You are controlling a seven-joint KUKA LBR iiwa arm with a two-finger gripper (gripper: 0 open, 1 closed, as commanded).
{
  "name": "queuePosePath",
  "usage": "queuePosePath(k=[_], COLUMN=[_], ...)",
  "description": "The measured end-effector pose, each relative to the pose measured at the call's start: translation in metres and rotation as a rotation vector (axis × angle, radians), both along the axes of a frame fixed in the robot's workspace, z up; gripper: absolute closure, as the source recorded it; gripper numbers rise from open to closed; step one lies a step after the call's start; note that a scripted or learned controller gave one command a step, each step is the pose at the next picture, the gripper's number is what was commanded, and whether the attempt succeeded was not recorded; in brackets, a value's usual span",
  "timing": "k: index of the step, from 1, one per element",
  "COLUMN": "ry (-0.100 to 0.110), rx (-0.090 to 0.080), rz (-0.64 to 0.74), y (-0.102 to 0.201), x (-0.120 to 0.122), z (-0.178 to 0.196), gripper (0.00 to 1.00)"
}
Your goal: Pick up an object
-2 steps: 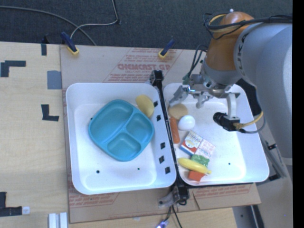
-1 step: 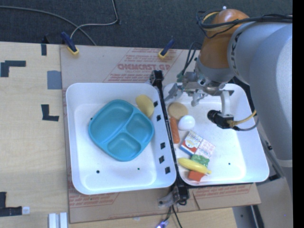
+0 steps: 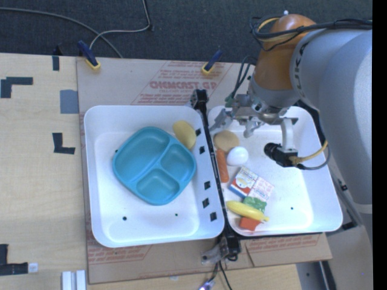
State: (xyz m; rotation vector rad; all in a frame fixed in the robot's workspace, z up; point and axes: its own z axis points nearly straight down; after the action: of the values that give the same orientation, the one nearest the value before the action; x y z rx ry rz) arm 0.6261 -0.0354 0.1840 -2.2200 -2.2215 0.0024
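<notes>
**Arm over the right bin, toys clustered below**

Nearest the camera, at the lower edge of the right bin [image 3: 314,222], a yellow banana [image 3: 245,209] lies across a red block [image 3: 249,223], both close to the divider between the two bins. Just above them sits a small white carton [image 3: 253,185] with red and blue printing, tilted. Further up, a white ball [image 3: 237,156] rests against an orange carrot [image 3: 222,165] that runs along the divider, and a tan potato [image 3: 227,140] touches the ball from above.

The grey arm [image 3: 338,83], with its orange band, reaches in from the right and hangs over the upper part of the right bin. The gripper [image 3: 242,118] hovers just above the potato, near the divider. The jaws are spread apart, and nothing sits between them. A black cable loops off the wrist over the bin's bare right side.

The left bin [image 3: 97,180] holds a blue sectioned plate [image 3: 154,165], tilted diagonally, with a yellow lemon [image 3: 185,133] touching its upper right corner.

Both bins rest on a cardboard sheet [image 3: 139,80] clamped to the wooden tabletop [image 3: 36,180] by two blue and yellow clamps [image 3: 88,54].
</notes>
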Motion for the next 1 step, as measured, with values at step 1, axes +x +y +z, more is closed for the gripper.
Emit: queuePosePath(k=[1], ry=[0.000], rx=[-0.001], rz=[0.000], y=[-0.0137], x=[-0.0320], z=[0.0001], gripper=[0.00])
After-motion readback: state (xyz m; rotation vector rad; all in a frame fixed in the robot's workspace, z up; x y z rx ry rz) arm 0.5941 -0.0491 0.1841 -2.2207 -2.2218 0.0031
